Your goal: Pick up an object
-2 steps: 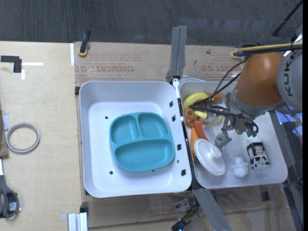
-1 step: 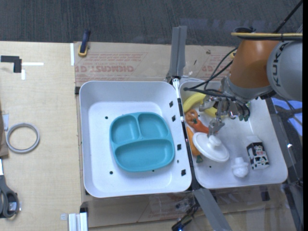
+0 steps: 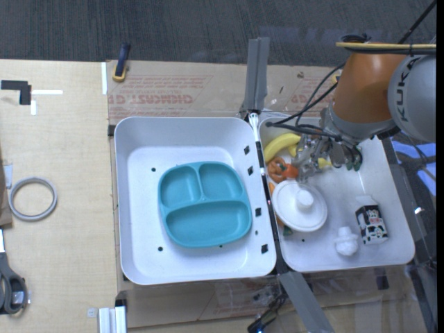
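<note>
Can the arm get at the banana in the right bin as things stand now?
Probably yes. The gripper hangs beside the banana, whose top lies uncovered; the orange object touches only its lower side.

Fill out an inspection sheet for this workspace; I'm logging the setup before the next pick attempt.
Surface: two white bins, left bin and right bin, on a wooden bench.
Job's things: banana, orange item, white lid, black-and-white cow-patterned object and small white object in right bin; blue divided plate in left bin.
Clutter: tape ring, scissors on bench.
Grippers: gripper low beside the banana; finger state unclear.
Cables: black cables by the wrist.
Surroundings: dark carpet.
</note>
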Available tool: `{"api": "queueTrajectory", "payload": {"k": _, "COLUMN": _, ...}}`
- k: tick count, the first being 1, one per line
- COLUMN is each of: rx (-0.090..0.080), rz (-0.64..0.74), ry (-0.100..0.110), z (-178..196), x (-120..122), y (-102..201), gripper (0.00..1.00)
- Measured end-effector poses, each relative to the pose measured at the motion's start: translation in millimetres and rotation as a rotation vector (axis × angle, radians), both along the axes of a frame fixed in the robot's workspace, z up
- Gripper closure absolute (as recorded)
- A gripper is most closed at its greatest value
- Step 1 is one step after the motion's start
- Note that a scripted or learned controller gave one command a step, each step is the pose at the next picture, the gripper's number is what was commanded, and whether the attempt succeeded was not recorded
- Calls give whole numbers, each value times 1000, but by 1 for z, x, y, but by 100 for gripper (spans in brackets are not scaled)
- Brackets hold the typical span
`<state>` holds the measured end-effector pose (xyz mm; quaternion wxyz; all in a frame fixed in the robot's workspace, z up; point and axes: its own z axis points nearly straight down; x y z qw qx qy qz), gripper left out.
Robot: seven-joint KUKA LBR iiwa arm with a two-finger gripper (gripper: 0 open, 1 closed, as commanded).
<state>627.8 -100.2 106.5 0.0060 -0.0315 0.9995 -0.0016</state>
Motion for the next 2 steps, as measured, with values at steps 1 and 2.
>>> {"api": "queueTrajectory", "payload": {"k": 1, "rx": 2, "rz": 77, "ry": 6, "z": 161, "x": 4, "y": 12, "gripper": 100}}
{"api": "queueTrajectory", "payload": {"k": 2, "rx": 2, "rz": 76, "ry": 2, "z": 170, "x": 5, "y": 12, "gripper": 100}}
